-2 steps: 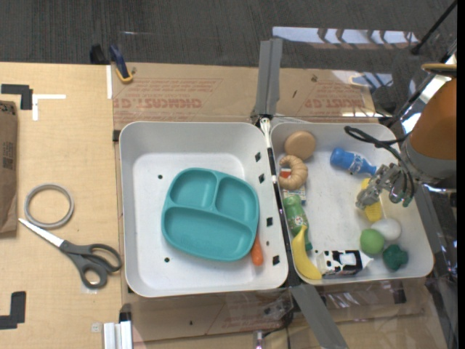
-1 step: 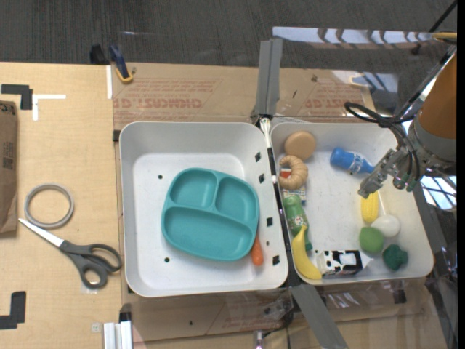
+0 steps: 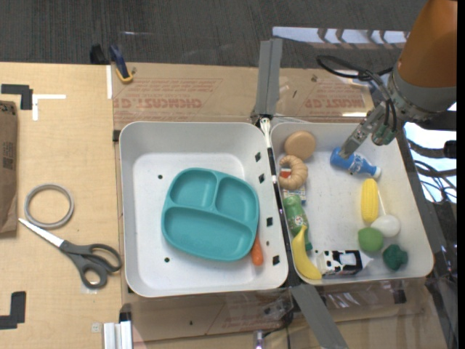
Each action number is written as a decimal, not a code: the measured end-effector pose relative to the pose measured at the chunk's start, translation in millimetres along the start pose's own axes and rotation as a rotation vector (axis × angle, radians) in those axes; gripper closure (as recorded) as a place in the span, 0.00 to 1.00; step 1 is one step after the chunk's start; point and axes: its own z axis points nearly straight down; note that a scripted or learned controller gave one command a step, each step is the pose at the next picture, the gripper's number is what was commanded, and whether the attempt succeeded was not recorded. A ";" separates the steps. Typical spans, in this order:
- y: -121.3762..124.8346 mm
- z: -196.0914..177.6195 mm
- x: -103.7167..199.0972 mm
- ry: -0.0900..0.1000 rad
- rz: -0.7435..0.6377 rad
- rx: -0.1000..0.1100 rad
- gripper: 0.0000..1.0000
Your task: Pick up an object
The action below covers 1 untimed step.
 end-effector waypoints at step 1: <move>41.2 18.2 54.8 0.003 0.111 0.003 1.00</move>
